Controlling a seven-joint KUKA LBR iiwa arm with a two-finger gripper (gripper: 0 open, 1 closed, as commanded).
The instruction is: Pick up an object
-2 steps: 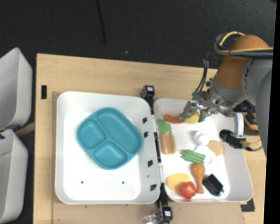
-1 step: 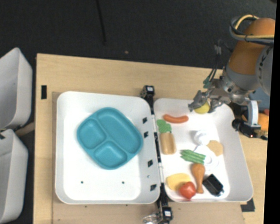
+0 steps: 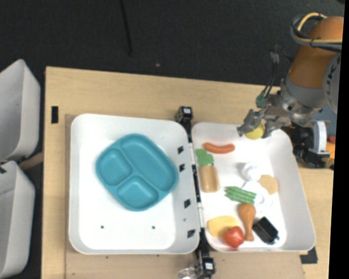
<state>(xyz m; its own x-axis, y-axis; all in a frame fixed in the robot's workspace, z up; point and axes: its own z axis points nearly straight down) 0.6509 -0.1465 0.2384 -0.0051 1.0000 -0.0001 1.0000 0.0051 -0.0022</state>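
Observation:
My gripper (image 3: 256, 128) hangs over the far edge of the right bin (image 3: 298, 196), reaching in from the right. A small yellow object (image 3: 255, 134) sits between its fingers, and the fingers look shut on it. Below it in the same bin lie a red sausage (image 3: 219, 147), a green block (image 3: 204, 158), a tan bread roll (image 3: 208, 178), a white piece (image 3: 249, 170), a tan chip (image 3: 268, 183), green beans (image 3: 240, 195), a drumstick (image 3: 247, 217), a black block (image 3: 265, 229), a yellow wedge (image 3: 219, 224) and a red tomato (image 3: 234, 237).
The left bin (image 3: 81, 219) holds a blue divided plate (image 3: 137, 171). Black clips (image 3: 184, 113) sit on the seam between the bins. White padded shapes (image 3: 8, 114) stand at the far left of the bench.

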